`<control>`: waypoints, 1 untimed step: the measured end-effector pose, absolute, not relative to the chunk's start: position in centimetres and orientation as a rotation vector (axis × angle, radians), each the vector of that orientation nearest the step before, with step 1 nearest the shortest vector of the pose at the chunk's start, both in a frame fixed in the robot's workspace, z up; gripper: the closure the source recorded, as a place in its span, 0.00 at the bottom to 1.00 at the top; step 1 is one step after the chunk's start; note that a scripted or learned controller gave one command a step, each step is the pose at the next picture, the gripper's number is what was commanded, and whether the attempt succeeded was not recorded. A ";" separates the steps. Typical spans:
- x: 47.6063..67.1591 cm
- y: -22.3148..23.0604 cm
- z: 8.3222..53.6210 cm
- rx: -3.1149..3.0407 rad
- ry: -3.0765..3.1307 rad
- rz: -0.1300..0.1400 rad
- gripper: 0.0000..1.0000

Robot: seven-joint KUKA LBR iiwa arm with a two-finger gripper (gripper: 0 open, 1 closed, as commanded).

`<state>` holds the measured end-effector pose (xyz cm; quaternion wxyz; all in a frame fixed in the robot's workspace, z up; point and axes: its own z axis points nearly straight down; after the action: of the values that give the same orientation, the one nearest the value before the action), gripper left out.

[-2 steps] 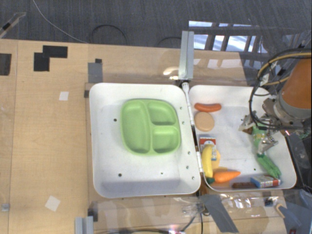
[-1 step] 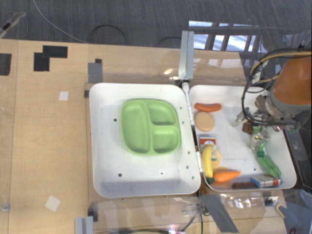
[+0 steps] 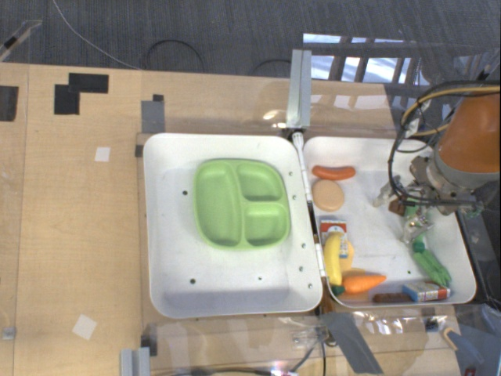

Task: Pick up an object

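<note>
Just below the gripper (image 3: pixel 416 224): a green toy (image 3: pixel 431 265).
Finger state I cannot tell; best drop straight, centred on it.

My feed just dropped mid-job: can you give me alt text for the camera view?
The gripper hangs over the right bin, just above a green toy. Along that bin's left and near sides lie a sausage, a round tan piece, a banana and a carrot. The left bin holds a green divided plate.

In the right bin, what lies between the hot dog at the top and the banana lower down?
In the camera view, a round tan cookie and a small red-and-white carton lie between the hot dog and the banana.
</note>
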<state>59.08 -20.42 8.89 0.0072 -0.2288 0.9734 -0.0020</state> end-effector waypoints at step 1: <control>58.5 -9.3 9.0 -0.829 3.012 -0.001 0.00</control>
<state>58.54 -9.28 9.03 0.0087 -0.2654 0.9641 -0.0004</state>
